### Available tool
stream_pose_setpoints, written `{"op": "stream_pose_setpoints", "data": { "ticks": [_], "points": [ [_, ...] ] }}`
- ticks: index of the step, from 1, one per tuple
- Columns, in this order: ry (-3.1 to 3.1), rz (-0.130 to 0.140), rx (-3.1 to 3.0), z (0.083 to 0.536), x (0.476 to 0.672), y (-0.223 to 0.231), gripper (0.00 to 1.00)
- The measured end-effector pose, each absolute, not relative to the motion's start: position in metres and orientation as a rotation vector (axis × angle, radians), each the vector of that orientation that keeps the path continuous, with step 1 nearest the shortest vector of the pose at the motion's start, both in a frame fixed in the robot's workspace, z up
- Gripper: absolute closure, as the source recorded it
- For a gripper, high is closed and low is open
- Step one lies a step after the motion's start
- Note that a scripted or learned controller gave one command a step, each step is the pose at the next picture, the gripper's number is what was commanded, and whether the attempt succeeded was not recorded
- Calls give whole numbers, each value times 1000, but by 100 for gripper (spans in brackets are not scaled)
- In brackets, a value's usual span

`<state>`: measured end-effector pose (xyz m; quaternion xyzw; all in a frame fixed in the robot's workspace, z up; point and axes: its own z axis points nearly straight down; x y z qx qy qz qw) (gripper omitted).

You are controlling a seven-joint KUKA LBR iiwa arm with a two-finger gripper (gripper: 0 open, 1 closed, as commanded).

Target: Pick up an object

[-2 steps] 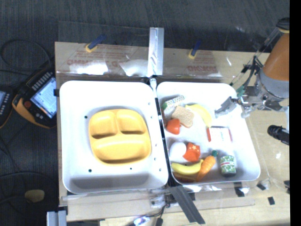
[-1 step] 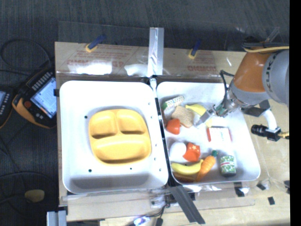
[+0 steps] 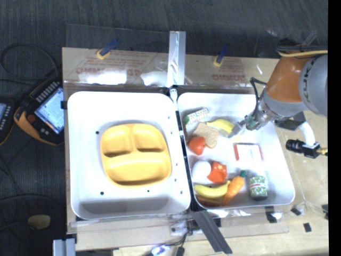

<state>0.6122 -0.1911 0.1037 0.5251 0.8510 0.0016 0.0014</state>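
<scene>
The gripper [image 3: 241, 126] hangs low in the right bin [image 3: 282, 169], just right of a small yellow banana [image 3: 222, 125] whose long axis runs roughly left to right, curving toward it. Whether it stands wide or narrow I cannot tell; it seems to grasp nothing. The banana looks smooth, glossy plastic. A flat red-and-white card [image 3: 248, 152] lies just below the gripper.

Yellow tray [image 3: 136, 153] in a white bin [image 3: 80, 159] — orange carrot [image 3: 233, 188], red tomato [image 3: 196, 145].
</scene>
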Motion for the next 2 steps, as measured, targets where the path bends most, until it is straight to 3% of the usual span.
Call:
{"op": "stream_pose_setpoints", "data": {
  "ticks": [1,2],
  "points": [
    [2561,-2,1819,165,639,-127,100],
    [2541,-24,1830,186,667,-70,100]
  ]
}}
